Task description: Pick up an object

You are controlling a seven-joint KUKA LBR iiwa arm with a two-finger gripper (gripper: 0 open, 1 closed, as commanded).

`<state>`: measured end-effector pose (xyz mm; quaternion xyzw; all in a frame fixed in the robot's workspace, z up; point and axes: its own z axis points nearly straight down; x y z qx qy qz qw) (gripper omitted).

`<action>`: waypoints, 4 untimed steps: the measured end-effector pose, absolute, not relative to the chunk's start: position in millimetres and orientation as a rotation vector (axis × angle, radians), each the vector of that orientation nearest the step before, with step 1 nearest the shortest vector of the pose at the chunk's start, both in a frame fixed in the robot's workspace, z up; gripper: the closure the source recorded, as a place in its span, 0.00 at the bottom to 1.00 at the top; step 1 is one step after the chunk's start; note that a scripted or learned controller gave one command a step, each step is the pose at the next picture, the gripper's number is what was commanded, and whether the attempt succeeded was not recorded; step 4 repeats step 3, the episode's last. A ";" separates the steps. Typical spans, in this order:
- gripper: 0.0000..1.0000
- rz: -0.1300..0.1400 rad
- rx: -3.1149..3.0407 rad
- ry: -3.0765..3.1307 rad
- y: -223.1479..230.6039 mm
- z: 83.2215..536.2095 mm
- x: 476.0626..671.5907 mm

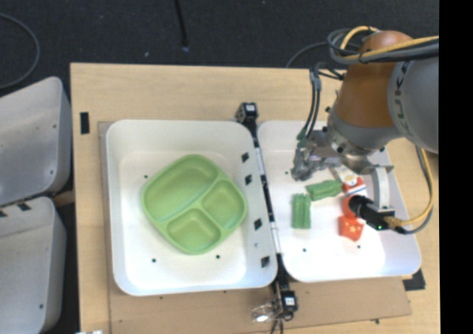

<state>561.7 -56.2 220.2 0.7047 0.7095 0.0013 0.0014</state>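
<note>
Two shallow white bins sit side by side on the bench (170, 92). All positions below are referred to the right-hand bin (384, 262); the left-hand bin (118, 251) adjoins its inner wall.

1. Arm (369, 96): reaches in over the right-hand bin's far outer corner and points down into its far inner quarter.
2. Green divided plate (194, 203): lies outside the right-hand bin, in the neighbouring bin, well apart from the tool. Judged not to be the target.
3. Pincer (301, 166): low over the right-hand bin's floor, near the inner wall. Whether it is open or closed cannot be told from this angle. No object is seen gripped in it.
4. Slanted green block (323, 191): on the bin floor toward the middle, just beside the pincer. Contact cannot be confirmed.
5. Straight green block (301, 211): on the floor near the inner wall, on the near side of the slanted one.
6. Orange piece (351, 229): on the floor past the bin's middle, toward the near outer part.
7. Red-and-white item (353, 185): small, just on the far side of the orange piece; type not identifiable.

Step in hand (judgement): approach and descent; nothing is lifted yet. The next move calls for centring over one green block, most likely the slanted one, aligning across its narrow width, closing, then raising straight up.
</note>
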 end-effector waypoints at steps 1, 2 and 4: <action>1.00 0.005 2.213 2.227 -12.1 229.4 561.3; 1.00 0.003 2.213 2.228 30.7 232.2 561.9; 1.00 0.004 2.212 2.228 87.8 225.5 565.5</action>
